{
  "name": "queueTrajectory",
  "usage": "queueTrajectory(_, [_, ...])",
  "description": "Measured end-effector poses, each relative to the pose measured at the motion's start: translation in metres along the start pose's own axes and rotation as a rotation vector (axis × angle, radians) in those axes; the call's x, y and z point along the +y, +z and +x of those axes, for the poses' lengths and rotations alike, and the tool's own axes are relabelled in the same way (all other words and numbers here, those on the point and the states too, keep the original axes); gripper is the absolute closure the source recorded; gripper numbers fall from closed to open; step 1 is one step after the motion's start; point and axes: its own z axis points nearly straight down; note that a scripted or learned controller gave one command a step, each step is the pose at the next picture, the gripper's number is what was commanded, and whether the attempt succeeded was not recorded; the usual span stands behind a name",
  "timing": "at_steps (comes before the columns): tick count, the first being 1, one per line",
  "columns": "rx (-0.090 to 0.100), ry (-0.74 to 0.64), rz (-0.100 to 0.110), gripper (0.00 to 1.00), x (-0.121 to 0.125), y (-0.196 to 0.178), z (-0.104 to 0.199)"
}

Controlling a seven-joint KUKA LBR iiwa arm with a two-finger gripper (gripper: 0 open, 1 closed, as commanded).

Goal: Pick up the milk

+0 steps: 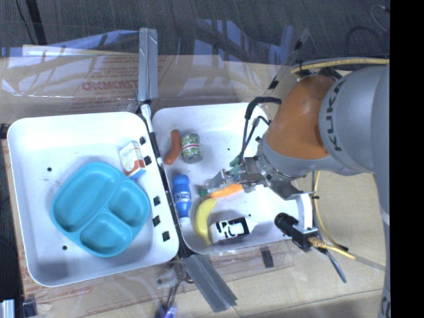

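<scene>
your arm (344, 121) comes in from the right side of the view, the grey housing filling the upper right and the orange band (298, 128) sitting just above the wrist. from there the wrist angles down and to the left. the gripper (228, 177) points leftward at the end of it, low in the frame, its metal parts bunched together. you can't judge the finger spacing from this slant. black cables (252, 128) loop from the band's left edge down towards the wrist.
</scene>
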Motion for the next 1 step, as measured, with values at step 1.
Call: queueTrajectory(1, [0.000, -0.069, -0.002, 0.00, -0.0218, -0.0174, -0.0246])
